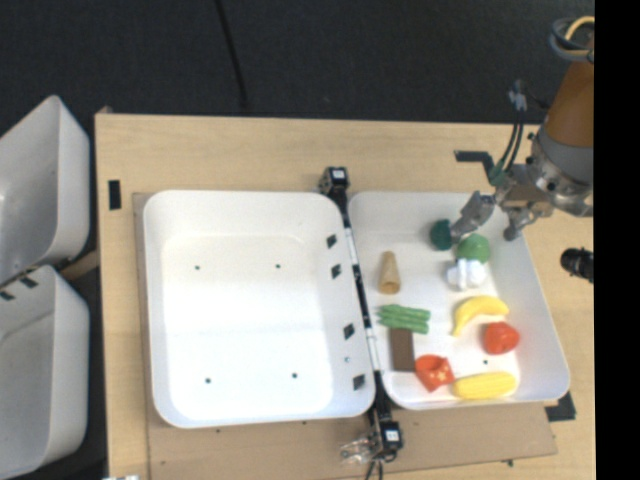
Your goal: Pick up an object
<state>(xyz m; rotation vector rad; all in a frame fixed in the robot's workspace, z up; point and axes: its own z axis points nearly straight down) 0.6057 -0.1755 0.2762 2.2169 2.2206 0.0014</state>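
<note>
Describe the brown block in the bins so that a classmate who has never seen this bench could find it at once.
Start at the right-hand bin and follow its left wall, next to the divider, toward the near edge. Just below the green bean pods lies the brown block, a dark upright rectangle beside the red pepper. It is the only brown, straight-edged piece among rounded, brightly coloured toy foods.

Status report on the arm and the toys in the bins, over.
Gripper over right bin, far end, nothing between its fingers. Dark green toy and green-white toy beside it. Banana, tomato nearer, untouched.
</note>
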